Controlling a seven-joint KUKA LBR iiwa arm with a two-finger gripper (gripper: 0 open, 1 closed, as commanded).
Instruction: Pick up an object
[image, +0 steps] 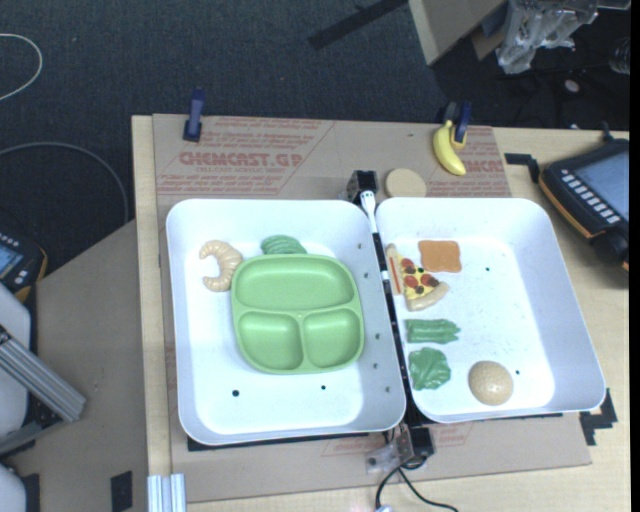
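While the hand is hanging above the tabletop, grip unreadable, a tan bun is lying round and speckled.

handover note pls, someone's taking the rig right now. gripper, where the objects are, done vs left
Gripper: up at the top right, off the bench, nothing seen between its fingers; open or shut not readable.
Left bin: green tray, croissant, a green piece behind the tray.
Right bin: pizza slice, orange square, two green pieces, tan ball.
On the bench beyond the bins: banana, tan disc.
Done: nothing picked yet.
Left: choose an object, descend, grasp, lift.
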